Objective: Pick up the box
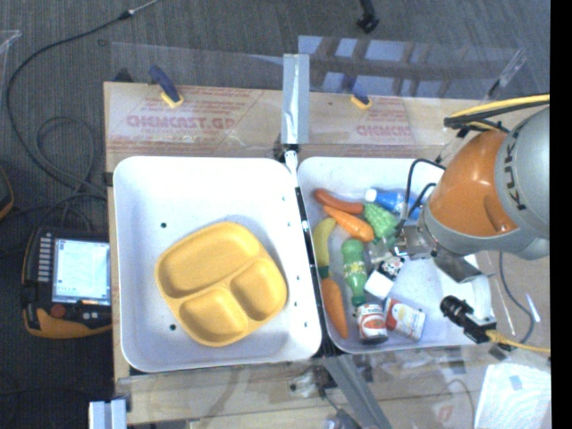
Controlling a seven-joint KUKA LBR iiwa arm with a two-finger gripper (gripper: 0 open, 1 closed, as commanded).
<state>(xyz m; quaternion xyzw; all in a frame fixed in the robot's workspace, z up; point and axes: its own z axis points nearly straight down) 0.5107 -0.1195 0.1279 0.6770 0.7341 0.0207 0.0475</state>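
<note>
- We've got the tool low in the right bin, mid-right of the frame, under the arm's orange band; can't tell how it's set.
- The box, small and white, sits just below the tool, near the bin's middle.
- Around it: carrots, a green bottle, and a red-labelled can toward the bottom.
- The left bin carries a yellow divided tray, centre-left of the frame.

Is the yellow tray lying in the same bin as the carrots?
No, the yellow tray lies in the left bin; the carrots lie in the right bin.
</note>
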